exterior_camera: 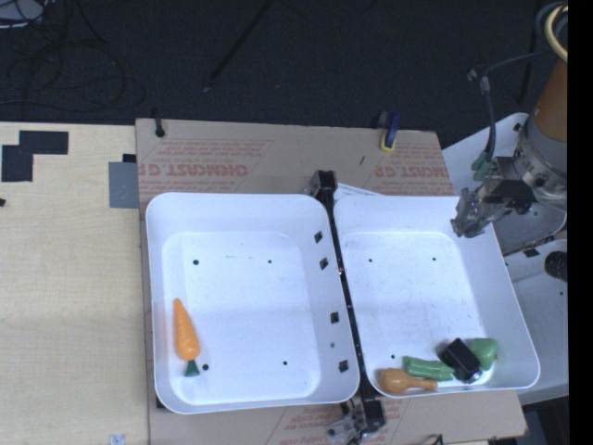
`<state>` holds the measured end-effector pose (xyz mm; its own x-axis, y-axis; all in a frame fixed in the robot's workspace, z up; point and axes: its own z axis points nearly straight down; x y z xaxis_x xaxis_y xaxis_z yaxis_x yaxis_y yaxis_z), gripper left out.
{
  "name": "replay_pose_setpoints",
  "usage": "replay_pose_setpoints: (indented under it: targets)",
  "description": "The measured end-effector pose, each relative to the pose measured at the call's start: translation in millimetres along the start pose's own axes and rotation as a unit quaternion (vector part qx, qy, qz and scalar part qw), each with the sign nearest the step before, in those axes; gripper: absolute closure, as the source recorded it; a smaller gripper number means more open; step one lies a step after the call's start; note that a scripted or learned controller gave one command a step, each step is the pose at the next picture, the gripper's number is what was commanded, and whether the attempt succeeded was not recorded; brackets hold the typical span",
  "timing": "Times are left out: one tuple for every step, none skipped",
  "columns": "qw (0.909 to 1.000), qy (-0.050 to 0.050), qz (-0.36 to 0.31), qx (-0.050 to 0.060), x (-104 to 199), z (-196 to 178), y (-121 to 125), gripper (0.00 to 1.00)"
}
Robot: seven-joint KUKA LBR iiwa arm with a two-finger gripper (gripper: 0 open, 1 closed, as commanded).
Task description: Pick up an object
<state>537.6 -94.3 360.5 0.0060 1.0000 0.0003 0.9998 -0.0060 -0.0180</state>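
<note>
An orange carrot with a green stub lies near the left wall of the left bin. In the near right corner of the right bin sit a green pea pod, a tan pear-shaped piece, a black block and a green lump, all bunched together. My gripper hangs over the far right rim of the right bin, well away from those objects. Nothing shows between its fingers.
The bins rest on a brown cardboard sheet with a black divider clamp between them. A yellow and blue clip holds the sheet's far edge. Cables hang near the wrist at the right.
</note>
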Motion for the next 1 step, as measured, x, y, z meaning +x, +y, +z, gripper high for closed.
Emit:
replay_pose_setpoints:
  targets:
    - [1.0000, -0.001, 0.002, -0.005, -100.2, 41.0, -11.9, 1.00]
